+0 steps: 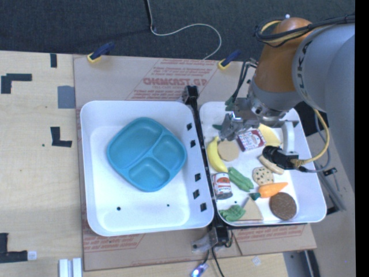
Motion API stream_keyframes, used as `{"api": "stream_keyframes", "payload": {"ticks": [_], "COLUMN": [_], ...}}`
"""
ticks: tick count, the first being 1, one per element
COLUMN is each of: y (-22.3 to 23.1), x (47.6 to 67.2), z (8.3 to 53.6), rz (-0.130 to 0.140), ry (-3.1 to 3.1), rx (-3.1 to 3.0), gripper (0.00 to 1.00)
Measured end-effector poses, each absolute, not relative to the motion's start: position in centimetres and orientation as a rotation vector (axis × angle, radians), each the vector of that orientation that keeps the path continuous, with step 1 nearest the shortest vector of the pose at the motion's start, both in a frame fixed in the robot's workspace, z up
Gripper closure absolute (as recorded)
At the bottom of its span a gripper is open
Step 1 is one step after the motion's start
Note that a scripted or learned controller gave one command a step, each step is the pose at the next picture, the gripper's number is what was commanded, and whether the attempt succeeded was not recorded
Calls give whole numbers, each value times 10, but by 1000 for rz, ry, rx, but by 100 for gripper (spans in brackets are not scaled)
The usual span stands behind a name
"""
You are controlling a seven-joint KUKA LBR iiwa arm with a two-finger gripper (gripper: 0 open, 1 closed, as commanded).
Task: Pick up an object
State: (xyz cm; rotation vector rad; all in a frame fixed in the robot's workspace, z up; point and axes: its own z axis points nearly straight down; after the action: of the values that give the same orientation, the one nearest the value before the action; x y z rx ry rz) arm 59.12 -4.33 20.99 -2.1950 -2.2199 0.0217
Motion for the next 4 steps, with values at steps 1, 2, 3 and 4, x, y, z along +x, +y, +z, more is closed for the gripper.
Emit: {"api": "stream_keyframes", "payload": {"ticks": [1,2,3,4], "y": [9,38,89,160], "x": [573,562,564,533], "z": [180,395,314,381], "rz": [8,-14,15,-3], "ry": [-2223,-2233,-2223,-2233], "rx": [-2211,-2222,-2209,-2208], "gripper": [100,100,100,100]}}
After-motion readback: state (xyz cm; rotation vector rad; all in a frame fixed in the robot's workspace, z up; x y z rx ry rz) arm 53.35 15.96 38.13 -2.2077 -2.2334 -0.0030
